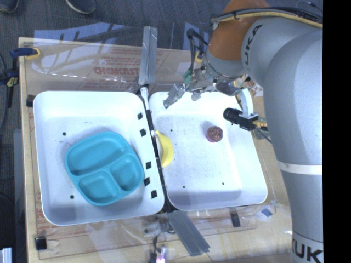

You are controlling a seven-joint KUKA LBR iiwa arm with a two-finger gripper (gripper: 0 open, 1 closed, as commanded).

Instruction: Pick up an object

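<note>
altogether one blue tray, one banana, one ball

Arm extended in from the right

The grey arm is bent leftward, its orange band uppermost; the gripper is held low, fingers spread apart, nothing gripped between them.

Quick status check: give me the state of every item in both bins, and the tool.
Blue divided plate: flat in left bin, nothing on it.
Yellow object: right bin, against the divider.
Round reddish object: loose on right bin floor.
Tool: above right bin's far edge, fingers spread, holding nothing.
</note>
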